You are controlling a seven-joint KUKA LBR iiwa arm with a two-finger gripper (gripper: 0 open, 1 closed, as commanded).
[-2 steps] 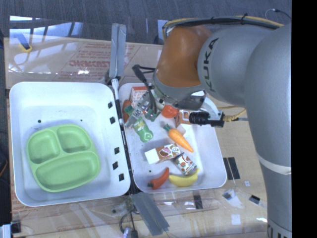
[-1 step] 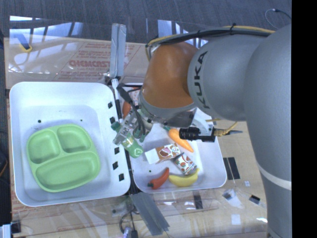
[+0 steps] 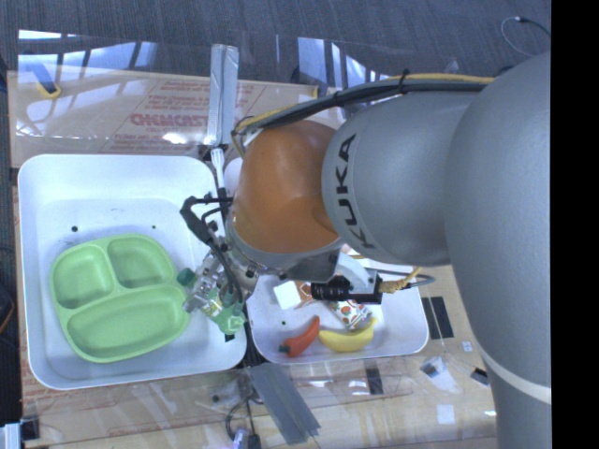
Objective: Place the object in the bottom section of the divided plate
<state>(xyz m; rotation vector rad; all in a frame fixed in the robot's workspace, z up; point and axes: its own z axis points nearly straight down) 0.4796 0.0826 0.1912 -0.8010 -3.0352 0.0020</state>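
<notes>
Jaws state unclear | green divided plate [image 3: 117, 297] in left bin [image 3: 37, 251] | banana [image 3: 348, 339] in right bin [image 3: 407, 330]

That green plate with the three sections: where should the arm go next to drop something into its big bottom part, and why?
Probably a short move toward the view's left. The gripper hangs over the divide between the two bins, just off the right edge of the green divided plate, with something green at its tip. The large bottom section lies just left of it.
</notes>
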